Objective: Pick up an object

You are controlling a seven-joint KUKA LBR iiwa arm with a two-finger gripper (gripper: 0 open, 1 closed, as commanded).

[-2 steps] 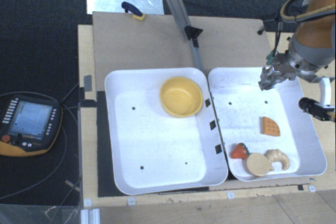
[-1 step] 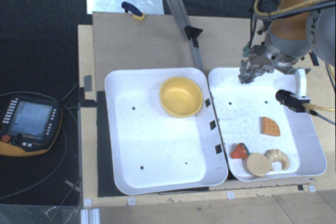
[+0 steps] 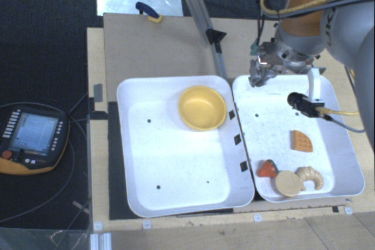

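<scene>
Pincer (image 3: 258, 80) fingers too small and dark to tell apart; arm (image 3: 345, 20) cropped right.

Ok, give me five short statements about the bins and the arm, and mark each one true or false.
1. The yellow bowl sits in the left bin. True.
2. The waffle piece lies inside the bowl. False: it lies in the right bin.
3. The gripper hovers over the right bin's far corner. True.
4. The strawberry is by the round cracker. True.
5. The croissant lies in the left bin. False: right bin.

Grey arm (image 3: 345, 20) reaching from right, wrist lowered
</scene>
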